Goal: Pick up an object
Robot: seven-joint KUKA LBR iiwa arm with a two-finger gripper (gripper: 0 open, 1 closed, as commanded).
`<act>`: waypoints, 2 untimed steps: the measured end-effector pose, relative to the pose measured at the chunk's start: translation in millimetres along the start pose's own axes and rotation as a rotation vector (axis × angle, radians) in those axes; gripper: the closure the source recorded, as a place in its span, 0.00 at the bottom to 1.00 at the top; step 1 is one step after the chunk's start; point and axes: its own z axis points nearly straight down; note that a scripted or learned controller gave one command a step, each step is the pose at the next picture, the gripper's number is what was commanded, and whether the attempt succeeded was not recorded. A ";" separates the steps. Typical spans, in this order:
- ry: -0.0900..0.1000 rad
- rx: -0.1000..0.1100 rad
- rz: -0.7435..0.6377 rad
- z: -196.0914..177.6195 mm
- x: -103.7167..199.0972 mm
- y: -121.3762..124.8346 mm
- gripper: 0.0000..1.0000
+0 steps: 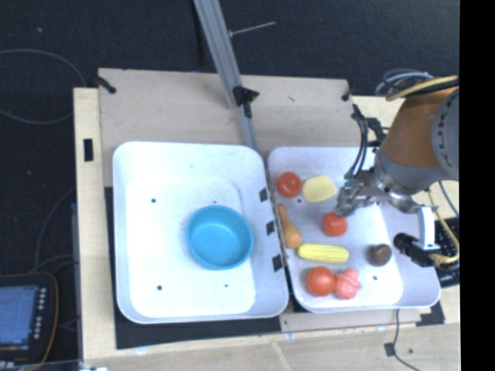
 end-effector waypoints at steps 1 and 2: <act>0.001 0.002 -0.012 -46.4 0.4 7.8 1.00; 0.001 -0.003 -0.013 -111.3 5.7 6.3 1.00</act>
